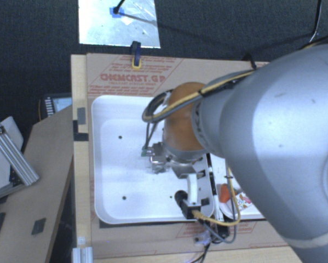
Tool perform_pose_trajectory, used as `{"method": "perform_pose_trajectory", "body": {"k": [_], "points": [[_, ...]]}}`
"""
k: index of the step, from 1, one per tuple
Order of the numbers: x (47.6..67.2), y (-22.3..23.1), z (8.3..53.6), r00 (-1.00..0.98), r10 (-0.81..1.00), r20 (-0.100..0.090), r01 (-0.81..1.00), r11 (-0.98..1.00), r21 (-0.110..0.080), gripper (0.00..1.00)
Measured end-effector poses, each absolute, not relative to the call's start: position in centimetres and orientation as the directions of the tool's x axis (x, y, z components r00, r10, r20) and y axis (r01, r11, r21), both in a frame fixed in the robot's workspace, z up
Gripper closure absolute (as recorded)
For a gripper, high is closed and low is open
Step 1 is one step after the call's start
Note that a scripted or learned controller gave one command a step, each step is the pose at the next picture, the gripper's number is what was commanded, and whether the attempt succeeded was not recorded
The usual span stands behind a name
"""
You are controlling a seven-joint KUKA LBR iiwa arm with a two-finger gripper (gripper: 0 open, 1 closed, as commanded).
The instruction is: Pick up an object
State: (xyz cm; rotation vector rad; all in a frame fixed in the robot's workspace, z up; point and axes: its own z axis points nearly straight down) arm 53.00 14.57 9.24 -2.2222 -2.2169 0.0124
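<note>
Now the arm [273, 147] leans in over both bins, gripper [154, 160] low above the left bin [114, 163], towards its right side. Whether its grip is released or clenched, can't tell. An orange item [224, 193] lies in the right bin [255, 217], beside a printed packet [243, 200].

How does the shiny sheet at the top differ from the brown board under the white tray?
The shiny sheet is silvery, smaller, and carries a blue patch; the brown board is matte, larger, printed in red letters, and bears the white bin. Both lie flat and are rectangular.
</note>
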Motion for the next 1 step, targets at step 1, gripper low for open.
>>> {"method": "perform_pose_trajectory", "body": {"k": [1], "points": [[49.50, 11.26, 11.92, 0.002, 1.000, -0.001, 1.000, -0.002, -0.003, 1.00]]}}
